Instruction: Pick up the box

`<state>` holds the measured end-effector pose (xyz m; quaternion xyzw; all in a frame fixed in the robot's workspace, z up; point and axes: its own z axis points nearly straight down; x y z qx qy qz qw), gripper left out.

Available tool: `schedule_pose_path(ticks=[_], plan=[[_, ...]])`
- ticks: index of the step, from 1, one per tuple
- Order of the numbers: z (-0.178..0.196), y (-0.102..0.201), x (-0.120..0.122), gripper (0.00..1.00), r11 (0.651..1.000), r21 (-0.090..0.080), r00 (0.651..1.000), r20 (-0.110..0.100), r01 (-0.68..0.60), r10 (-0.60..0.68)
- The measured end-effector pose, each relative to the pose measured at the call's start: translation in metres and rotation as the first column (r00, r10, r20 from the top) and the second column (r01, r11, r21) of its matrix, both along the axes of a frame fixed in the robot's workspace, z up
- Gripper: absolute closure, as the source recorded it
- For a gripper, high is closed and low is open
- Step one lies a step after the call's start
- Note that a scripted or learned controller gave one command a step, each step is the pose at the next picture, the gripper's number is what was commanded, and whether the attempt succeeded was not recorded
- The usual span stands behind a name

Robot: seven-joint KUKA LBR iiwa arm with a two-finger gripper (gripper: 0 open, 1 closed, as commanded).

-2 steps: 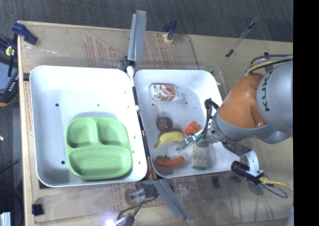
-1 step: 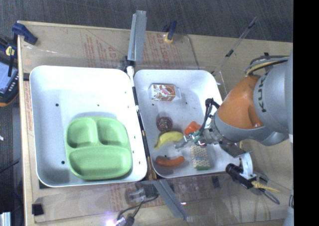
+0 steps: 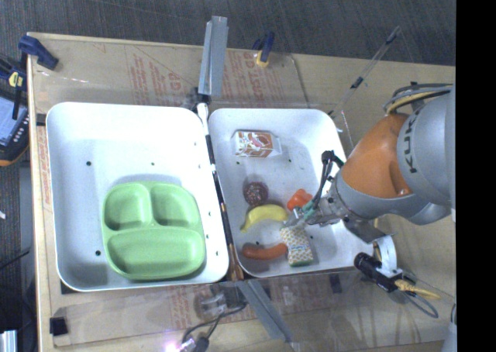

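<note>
The grey KUKA arm with its orange band (image 3: pixel 391 164) reaches in from the right and hangs low over the near right part of the right-hand shallow white bin (image 3: pixel 298 122), well apart from the thing it is meant to take. The left-hand shallow white bin (image 3: pixel 70 133) holds a green three-compartment plastic tray (image 3: pixel 153 229) and plays no part here. The task's thing, a small flat red-and-white printed cardboard box (image 3: pixel 255 143), lies alone near the far wall of the right bin, with bare floor around it. The two-finger gripper (image 3: pixel 304 217) sits down among the food items, just beside a patterned yellow-green sponge-like block (image 3: pixel 298 246) and a small orange-red vegetable-shaped toy (image 3: pixel 298 200); how the gripper stands cannot be told, since it is too small and cluttered there. By my judgement the approach step is in hand and the box is not yet reached: the next move calls for lifting clear and travelling toward the far wall, then descending squarely over the box. A yellow toy banana (image 3: pixel 263 215), a reddish sausage-shaped toy (image 3: pixel 263 250) and a dark round brown toy (image 3: pixel 255 191) lie between, and a low sweep could knock them.
</note>
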<state>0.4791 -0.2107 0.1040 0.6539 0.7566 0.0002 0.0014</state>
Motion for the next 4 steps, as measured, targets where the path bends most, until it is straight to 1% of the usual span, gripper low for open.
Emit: schedule_pose_path(ticks=[1, 2, 3, 4], plan=[[0.000, 0.000, 0.000, 0.00, 1.000, 0.000, 1.000, 0.000, -0.001, 0.001], [-0.012, 0.002, -0.002, 0.00, 1.000, 0.004, 1.000, -0.006, -0.021, 0.021], [-0.002, 0.002, -0.001, 1.00, 1.000, 0.004, 1.000, -0.007, -0.027, 0.027], [0.094, 0.029, -0.002, 1.00, 0.985, 0.002, 0.985, -0.003, -0.175, 0.175]])
